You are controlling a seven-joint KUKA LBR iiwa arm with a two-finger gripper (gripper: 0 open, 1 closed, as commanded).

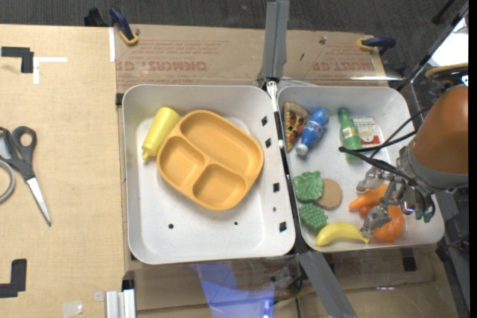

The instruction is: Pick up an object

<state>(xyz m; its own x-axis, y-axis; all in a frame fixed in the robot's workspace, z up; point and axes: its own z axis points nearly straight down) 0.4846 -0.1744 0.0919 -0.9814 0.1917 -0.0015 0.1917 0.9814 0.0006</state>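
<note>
Nearest the camera, along the front wall of the right bin (339,89), a yellow banana (339,234) lay on its side; just to its right an orange fruit (389,231) sat in the front right corner, and the gripper (381,197) hung low directly over it and the orange carrot (367,199) beside it; whether the jaws stood apart or together could not be told, since wires and metal parts cluttered that spot; nothing was plainly seen between them. Left of the banana, a knobbly green piece (313,217) lay touching a leafy green piece (307,185); a round tan cookie (331,194) rested against the leafy one. The grey arm with its orange band (447,134) came in over the right wall of that bin. In the left bin (141,234) a three-compartment orange tray (210,159) lay tilted toward the middle; a yellow bottle (159,132) lay just beside its upper left edge, touching or nearly so. Further back in the right bin, a blue bottle (311,132) lay slanted; a pizza slice (293,123) lay along the left wall; a green bottle (348,134) stood next to a small white carton (366,131). On the tabletop (59,160) well to the left, scissors (28,167) lay apart from both bins; cardboard (186,59) and two blue clamps (123,24) sat at the far edge.
</note>
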